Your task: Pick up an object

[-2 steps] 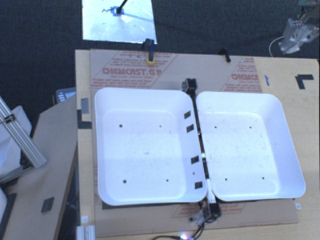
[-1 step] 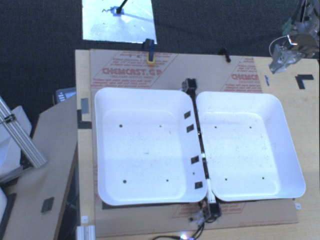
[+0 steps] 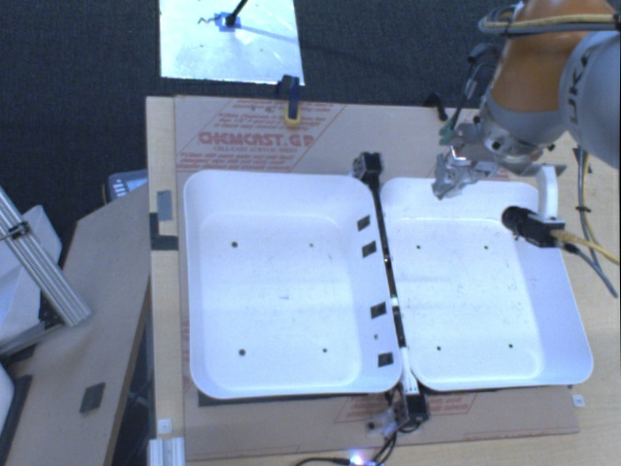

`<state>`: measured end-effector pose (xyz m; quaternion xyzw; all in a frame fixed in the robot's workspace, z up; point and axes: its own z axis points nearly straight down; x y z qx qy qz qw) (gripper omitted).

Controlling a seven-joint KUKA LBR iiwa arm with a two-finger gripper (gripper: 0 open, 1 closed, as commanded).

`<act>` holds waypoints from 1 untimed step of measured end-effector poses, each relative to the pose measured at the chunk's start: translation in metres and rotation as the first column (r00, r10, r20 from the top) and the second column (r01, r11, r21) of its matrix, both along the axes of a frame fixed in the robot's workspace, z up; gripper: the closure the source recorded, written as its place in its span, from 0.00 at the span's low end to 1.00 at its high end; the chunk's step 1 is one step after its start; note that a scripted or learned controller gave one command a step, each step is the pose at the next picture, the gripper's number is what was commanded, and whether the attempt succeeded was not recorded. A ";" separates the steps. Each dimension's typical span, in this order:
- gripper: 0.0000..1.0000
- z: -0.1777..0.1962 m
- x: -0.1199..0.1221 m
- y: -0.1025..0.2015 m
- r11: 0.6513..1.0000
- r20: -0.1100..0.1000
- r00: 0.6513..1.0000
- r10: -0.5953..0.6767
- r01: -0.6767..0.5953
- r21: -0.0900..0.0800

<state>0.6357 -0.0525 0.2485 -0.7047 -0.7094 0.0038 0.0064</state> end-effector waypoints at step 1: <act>1.00 0.144 -0.001 0.045 1.000 0.030 1.000 0.003 -0.003 -0.003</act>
